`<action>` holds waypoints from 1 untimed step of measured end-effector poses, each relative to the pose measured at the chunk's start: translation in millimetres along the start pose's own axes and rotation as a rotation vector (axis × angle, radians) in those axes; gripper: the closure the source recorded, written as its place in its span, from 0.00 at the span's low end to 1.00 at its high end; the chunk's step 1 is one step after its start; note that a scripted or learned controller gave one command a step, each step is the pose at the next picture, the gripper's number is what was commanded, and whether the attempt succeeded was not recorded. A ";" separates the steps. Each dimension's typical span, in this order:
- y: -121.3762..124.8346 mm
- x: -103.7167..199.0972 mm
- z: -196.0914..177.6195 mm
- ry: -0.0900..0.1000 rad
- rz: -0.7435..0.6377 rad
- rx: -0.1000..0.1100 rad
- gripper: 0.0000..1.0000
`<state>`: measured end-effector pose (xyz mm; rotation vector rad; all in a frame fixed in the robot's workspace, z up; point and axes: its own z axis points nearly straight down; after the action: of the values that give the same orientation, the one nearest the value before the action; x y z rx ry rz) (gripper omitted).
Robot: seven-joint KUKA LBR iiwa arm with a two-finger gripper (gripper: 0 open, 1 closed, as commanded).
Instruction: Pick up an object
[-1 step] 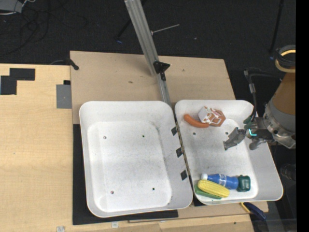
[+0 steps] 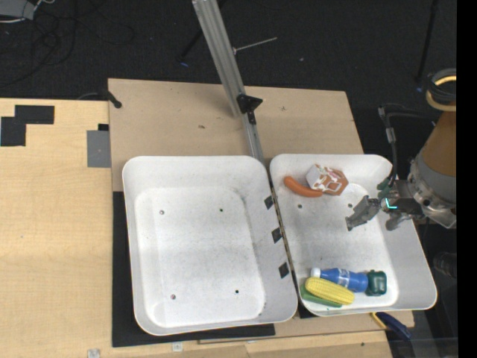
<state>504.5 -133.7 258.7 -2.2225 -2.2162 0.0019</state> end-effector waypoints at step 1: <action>-1.8 -9.7 52.9 0.001 -0.003 0.006 0.00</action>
<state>502.6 -143.3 205.8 -2.2160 -2.2159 0.0077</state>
